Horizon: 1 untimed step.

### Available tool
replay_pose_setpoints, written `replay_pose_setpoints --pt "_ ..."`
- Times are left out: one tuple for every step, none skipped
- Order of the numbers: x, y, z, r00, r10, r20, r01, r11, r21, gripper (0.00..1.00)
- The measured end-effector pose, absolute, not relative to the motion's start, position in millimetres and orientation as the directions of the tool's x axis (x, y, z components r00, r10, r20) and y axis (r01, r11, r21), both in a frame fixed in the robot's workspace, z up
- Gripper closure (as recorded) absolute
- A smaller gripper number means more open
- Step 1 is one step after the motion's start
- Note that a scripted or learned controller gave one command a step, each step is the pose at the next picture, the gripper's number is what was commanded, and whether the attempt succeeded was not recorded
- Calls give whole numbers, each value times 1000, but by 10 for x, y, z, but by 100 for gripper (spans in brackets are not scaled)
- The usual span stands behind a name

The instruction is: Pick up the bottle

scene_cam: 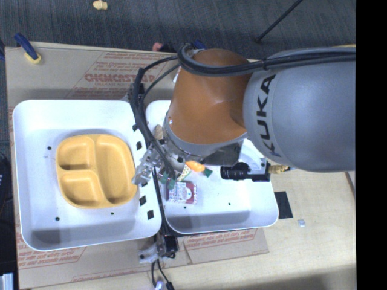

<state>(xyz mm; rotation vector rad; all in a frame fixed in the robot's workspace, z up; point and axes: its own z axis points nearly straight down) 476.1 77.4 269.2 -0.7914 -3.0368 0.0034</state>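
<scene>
We see the tool (158, 167) low at the right bin's (266, 213) nine o'clock edge, its grip state unreadable, while no bottle can be made out beneath the arm, so its weight, slipperiness and best hold remain guesses.

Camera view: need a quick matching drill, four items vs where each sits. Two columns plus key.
Items:
1. yellow divided tray
2. gripper
3. blue clamp
4. small red-and-white packet

Places:
A. floor of the right bin
B. top-left corner of the cardboard sheet
C. floor of the left bin
D. above the divider where the two bins meet

Pairs: 1-C, 2-D, 3-B, 4-A
</scene>
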Motion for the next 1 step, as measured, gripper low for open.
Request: replay_pose_setpoints --pt "4760 1185 2140 -939 343 3 343 939 -2 100"
